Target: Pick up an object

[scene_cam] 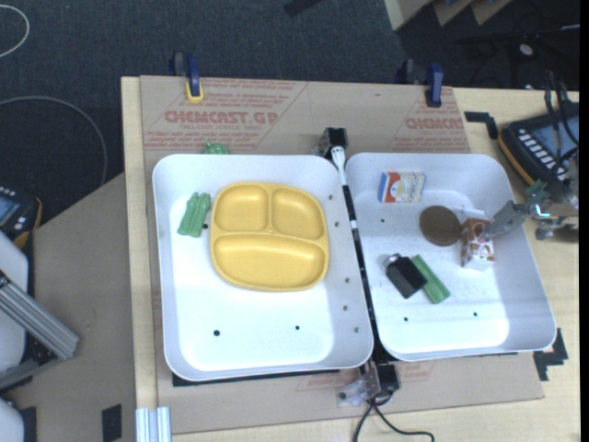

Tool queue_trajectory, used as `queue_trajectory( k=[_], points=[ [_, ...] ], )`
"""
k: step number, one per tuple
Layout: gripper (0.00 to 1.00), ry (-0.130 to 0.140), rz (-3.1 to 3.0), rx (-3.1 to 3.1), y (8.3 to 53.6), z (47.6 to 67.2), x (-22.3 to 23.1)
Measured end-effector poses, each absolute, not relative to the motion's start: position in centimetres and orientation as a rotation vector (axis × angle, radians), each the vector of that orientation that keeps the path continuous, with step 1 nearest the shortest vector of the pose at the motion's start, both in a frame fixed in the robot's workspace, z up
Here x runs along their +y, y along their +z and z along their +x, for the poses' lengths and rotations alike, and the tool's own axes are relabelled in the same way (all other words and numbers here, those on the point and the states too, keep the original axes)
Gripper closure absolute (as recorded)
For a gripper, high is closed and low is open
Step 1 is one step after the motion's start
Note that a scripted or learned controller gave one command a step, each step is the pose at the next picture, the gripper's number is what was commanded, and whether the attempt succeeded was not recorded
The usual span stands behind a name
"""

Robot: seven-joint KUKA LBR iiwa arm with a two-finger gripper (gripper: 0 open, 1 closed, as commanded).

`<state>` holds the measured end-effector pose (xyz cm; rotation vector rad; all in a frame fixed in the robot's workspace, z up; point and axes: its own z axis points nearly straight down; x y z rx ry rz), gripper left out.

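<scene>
The right bin (525, 293) holds a small white carton with orange and blue print (400, 187), a brown round object (441, 226), a red and white packet (476, 245), a black block (402, 276) and a green stick-shaped object (430, 279) leaning against the block. My gripper (506, 216) shows as a small grey piece at the bin's right rim, just up and right of the red and white packet. It is low and close to the packet; whether they touch is unclear. Nothing is visibly held.
The left bin (267, 339) carries a yellow divided plate (270, 236) and a green object (194, 215) beside its left edge. Another green scrap (216, 148) lies on the board behind that bin. Clamps and cables sit along the bench's far edge and right side.
</scene>
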<state>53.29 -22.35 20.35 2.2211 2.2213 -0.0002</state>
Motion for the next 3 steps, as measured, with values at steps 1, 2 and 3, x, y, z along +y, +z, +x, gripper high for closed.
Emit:
queue_trajectory(
  k=[1, 2, 3],
  points=[
    [0.0, 0.003, 2.23, 2.236, 9.3, 50.6, -21.9],
    [1.0, 0.002, 2.221, 2.223, 10.8, 50.8, -22.2],
    [0.0, 0.001, 2.223, 2.223, 10.8, 50.8, -22.2]
  ],
)
